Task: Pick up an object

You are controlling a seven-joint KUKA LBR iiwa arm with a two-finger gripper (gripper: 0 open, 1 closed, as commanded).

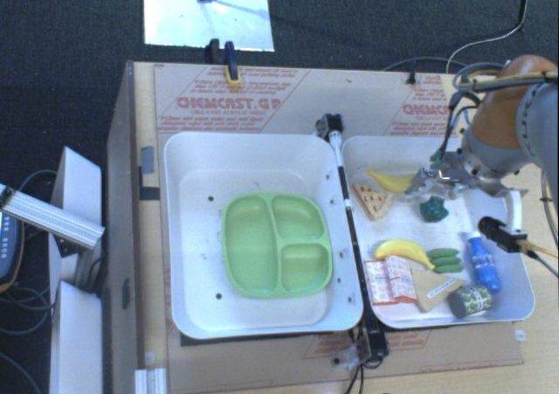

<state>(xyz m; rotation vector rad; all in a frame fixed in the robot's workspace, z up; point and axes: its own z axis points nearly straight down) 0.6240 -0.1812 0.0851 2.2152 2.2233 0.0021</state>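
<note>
Bench board: red print, illegible | gripper: over right bin, grip state unclear

Two shallow white bins sitting side by side, one green divided plate lying inside, two yellow bananas, one blue bottle

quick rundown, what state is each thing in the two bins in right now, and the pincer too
green tray: flat in the left bin, compartments bare
banana: lying in the right bin
pea pod: lying beside the banana
blue bottle: on its side
small can: tipped over near the front corner
waffle piece: flat by the divider
dark green toy: loose on the bin floor
pincer: low over the right bin, fingers unclear
</note>
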